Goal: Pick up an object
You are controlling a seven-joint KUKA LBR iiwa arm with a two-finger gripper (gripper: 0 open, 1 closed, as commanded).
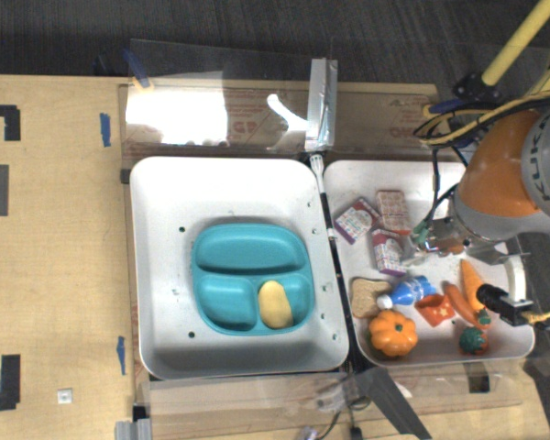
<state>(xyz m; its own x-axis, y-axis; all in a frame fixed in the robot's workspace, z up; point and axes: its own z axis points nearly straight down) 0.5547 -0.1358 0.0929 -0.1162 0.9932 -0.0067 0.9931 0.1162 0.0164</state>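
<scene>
The right bin holds several small toys: an orange pumpkin, a bread slice, a blue and white piece, an orange carrot, a red piece and a small green and red item. Three printed packets lie toward the bin's back. My gripper hangs over the middle of this bin, just right of the packets and above the blue piece. The grey wrist and orange band cover much of it.
In the left bin lies a teal divided tray with a yellow oval object in its front right compartment. Yellow and black cables run behind the right bin. A black part juts over the bin's right edge.
</scene>
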